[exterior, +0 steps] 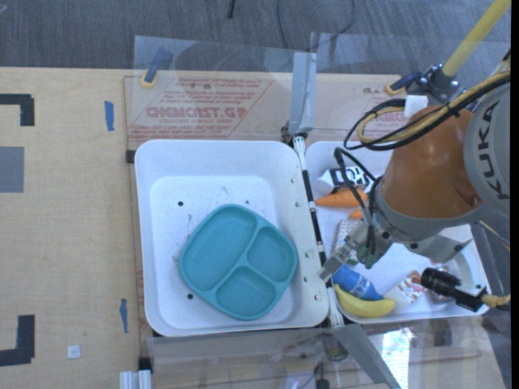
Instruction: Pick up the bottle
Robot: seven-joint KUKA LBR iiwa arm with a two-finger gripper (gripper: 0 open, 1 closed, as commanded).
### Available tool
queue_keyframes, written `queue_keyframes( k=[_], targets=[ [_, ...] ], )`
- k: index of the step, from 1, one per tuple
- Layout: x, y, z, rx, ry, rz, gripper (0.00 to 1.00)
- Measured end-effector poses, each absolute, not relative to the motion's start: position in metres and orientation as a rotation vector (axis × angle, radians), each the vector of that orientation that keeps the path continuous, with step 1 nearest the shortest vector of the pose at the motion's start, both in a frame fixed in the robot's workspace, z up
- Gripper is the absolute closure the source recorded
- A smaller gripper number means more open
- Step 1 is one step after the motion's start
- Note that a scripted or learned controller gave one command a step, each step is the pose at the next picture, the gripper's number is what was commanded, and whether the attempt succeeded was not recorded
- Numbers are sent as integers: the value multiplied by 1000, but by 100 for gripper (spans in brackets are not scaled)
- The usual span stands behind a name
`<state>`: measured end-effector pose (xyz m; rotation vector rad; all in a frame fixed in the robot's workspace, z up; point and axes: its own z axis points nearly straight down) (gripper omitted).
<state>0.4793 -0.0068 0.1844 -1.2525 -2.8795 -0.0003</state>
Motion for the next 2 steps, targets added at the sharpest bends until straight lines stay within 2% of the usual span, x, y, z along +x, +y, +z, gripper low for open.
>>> queue_keyframes(
  k=[2],
  targets=[
    [479,-7,184,-1252,-2880,0,0]
  ],
)
